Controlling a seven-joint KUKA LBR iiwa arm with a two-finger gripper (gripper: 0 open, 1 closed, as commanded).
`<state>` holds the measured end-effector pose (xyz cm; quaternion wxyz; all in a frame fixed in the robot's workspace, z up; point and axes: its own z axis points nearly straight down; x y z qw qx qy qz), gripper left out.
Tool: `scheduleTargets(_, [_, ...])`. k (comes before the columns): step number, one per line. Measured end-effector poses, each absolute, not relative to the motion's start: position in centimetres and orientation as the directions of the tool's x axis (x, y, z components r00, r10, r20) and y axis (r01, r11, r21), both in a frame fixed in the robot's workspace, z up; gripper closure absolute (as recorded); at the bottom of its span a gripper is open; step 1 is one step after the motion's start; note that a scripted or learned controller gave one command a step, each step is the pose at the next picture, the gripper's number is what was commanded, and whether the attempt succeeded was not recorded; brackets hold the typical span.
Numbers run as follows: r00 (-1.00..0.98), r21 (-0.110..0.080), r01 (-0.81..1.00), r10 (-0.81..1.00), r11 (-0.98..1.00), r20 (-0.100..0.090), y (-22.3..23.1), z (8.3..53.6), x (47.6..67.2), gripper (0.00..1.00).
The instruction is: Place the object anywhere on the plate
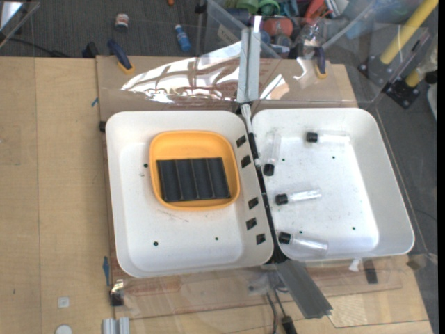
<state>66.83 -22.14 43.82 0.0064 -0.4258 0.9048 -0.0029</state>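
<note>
lying in the right bin (pixel 375 186), four small clear tubes with black caps are waiting as the candidate objects, none of them on the plate yet. one tube (pixel 325 137) is resting near the bin's far edge, toward the middle of that edge. a second tube (pixel 270 155) is standing along the bin's left wall, its cap pointing toward the near side. a third tube (pixel 297 197) is lying close to the middle of the bin, slightly left. a fourth tube (pixel 302 241) is sitting by the near left corner.

the orange plate (pixel 195 143) is sitting in the left bin (pixel 132 242), a little toward that bin's far edge and roughly centred between its side walls. a dark ribbed block (pixel 192 179) with four ridges is occupying the plate's middle, leaving the rim bare around it.

judging by this, the task is standing at its very start: nothing is being carried and picking, crossing the divider between the bins and setting down are all remaining. i cannot tell the pincer's state, open or closed.

counting up: four tubes, one plate, one ribbed block, two bins on the tabletop (pixel 42 186).
</note>
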Motion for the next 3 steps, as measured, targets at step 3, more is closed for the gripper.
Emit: scheduleTargets(3, [0.306, -0.011, -0.952, -0.952, -0.306, 0.0, -22.15, 43.68, 66.8, 1.0])
